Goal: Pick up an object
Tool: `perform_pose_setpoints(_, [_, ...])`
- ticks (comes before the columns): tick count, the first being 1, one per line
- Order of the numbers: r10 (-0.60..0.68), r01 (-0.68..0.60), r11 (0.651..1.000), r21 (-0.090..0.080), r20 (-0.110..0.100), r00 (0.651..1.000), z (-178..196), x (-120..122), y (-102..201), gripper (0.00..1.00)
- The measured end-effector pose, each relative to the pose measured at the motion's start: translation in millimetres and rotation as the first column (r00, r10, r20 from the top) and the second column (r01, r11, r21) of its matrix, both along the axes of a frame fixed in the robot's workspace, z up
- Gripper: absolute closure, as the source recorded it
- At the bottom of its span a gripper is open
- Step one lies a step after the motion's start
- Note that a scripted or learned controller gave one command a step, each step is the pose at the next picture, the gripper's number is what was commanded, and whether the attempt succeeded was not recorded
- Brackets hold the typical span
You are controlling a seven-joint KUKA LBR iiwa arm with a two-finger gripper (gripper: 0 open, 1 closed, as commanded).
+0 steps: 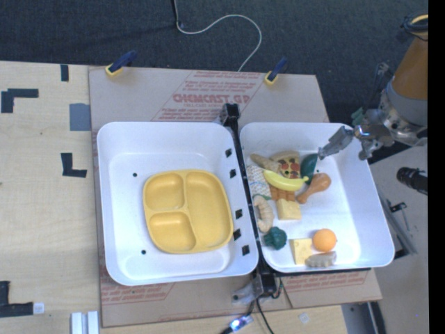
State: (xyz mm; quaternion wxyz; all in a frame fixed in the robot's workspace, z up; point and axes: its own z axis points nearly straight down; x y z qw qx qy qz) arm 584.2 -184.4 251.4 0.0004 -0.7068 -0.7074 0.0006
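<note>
The right bin (pixel 361 207) holds a pile of toy food. A banana (pixel 285 181) lies across a pizza slice (pixel 286 163), with a brown drumstick (pixel 314 185) and a dark green piece (pixel 308 165) beside them. An orange ball (pixel 324 239), a green broccoli (pixel 276 239), a yellow block (pixel 289 210) and a beige piece (pixel 321 259) lie nearer the front. My gripper (pixel 328 149) hangs over the bin's back right part, slanting down toward the green piece, with nothing seen in it.
The left bin (pixel 118 186) carries a yellow divided plate (pixel 188 211). A black clip (pixel 229 113) joins the bins at the back. Cardboard (pixel 208 96) lies beneath both bins. A white cable (pixel 222 23) loops behind them.
</note>
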Motion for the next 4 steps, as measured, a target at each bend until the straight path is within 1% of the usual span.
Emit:
perform_pose_setpoints(1, [0.001,-0.001,1.000,0.001,-0.005,1.000,-64,1,6,0.00])
perform_pose_setpoints(2, [0.001,-0.001,1.000,0.000,-0.005,1.000,-128,3,4,0.00])
perform_pose_setpoints(3, [0.001,-0.001,1.000,0.005,0.008,1.000,-162,7,6,0.00])
perform_pose_setpoints(4, [0.003,-0.003,1.000,-0.001,0.018,1.000,-149,9,6,1.00])
